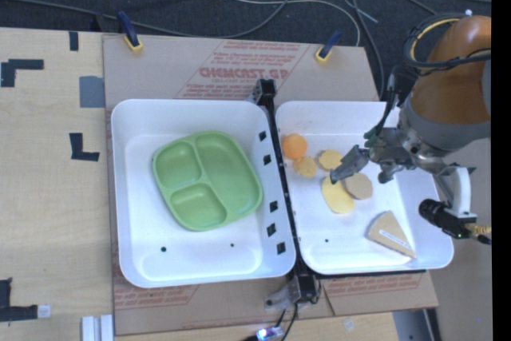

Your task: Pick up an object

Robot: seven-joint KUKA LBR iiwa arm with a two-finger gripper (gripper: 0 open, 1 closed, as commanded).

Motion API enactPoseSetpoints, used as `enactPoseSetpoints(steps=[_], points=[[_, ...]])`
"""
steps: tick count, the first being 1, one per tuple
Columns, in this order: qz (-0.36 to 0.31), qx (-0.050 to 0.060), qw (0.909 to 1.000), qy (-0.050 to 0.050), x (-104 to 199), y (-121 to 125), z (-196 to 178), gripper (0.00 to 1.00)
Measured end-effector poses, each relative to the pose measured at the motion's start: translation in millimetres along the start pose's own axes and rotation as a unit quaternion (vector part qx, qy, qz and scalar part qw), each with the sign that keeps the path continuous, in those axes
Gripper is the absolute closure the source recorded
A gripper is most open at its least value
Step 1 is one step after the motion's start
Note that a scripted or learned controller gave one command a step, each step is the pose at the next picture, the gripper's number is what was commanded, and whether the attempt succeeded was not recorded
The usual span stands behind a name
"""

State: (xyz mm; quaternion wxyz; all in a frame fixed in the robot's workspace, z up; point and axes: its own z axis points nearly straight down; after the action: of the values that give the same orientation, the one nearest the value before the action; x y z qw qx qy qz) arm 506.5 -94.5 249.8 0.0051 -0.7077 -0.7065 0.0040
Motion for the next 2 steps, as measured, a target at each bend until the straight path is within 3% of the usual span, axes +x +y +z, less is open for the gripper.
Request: enactPoseSetpoints(steps=[1,2], points=[[-0.002,-0.005,1.0000,-0.001,0.2,2.1,-5.4,0.00],[-0.001,-0.003,1.0000,-0.001,-2.2,9.2,41.8,0.00]])
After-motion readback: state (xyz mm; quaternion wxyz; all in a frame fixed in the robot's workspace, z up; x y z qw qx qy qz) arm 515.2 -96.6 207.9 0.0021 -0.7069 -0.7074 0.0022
